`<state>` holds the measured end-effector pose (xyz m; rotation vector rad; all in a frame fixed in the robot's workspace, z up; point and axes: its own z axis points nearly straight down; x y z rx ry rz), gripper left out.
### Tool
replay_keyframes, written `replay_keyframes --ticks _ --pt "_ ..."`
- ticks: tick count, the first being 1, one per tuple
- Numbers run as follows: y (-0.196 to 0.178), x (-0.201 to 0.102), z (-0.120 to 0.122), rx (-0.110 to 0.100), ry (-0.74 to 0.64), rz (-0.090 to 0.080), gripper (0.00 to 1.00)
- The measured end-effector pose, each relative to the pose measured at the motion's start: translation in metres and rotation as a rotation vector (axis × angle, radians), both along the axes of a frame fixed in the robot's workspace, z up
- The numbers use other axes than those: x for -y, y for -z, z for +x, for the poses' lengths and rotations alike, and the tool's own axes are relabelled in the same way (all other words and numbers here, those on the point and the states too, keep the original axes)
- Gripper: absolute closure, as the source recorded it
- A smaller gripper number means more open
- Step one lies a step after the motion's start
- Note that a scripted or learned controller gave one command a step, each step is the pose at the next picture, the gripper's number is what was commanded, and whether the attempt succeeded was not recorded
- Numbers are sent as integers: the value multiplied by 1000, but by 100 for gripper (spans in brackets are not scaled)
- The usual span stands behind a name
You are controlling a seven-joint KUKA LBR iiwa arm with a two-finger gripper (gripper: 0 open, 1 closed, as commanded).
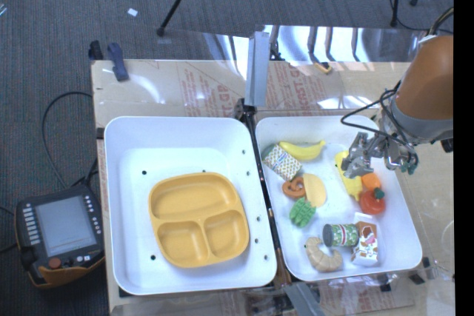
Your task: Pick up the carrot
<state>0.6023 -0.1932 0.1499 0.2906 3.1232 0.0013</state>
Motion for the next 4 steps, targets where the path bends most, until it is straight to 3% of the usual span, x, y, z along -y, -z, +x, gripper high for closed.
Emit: replay_keyframes --ticks 1,2,3,4 --pt "48 19 -72 -6 -55 1 100" --pt "47 18 -72 -4 -56 1 0" --pt "-60 19 -19 9 39 -3 0" --pt "29 19 4 14 64 -3 0"
